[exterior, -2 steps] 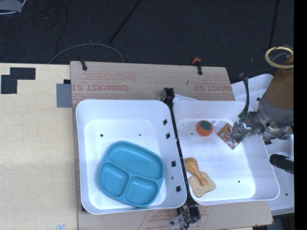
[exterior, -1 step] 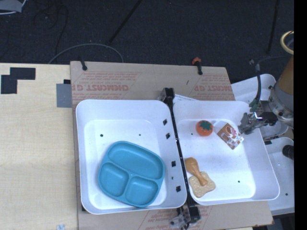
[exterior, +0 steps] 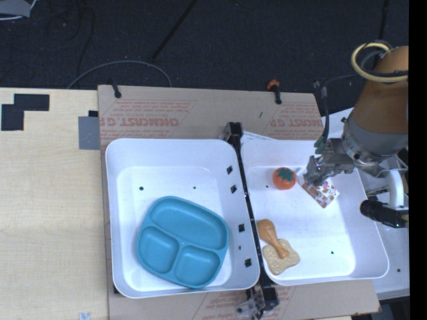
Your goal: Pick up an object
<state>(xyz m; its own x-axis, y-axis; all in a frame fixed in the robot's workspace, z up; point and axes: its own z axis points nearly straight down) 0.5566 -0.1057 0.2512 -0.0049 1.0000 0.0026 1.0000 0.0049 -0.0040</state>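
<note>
My gripper [exterior: 318,171] is over the right bin [exterior: 363,259], near its far right side. A small white packet with red and dark print [exterior: 323,193] lies tilted directly under the gripper and touches its lower end; whether it is gripped is hidden. A red tomato with a green top [exterior: 285,178] sits just left of the gripper. Near the bin's front left, a tan drumstick-shaped toy [exterior: 270,233] lies against a beige toast-like piece [exterior: 281,259].
The left bin [exterior: 123,179] holds a blue divided plate [exterior: 181,241]. A black divider [exterior: 242,199] runs between the bins. The grey arm with its orange band [exterior: 383,105] fills the upper right. A black fitting [exterior: 381,212] juts out by the right bin's rim.
</note>
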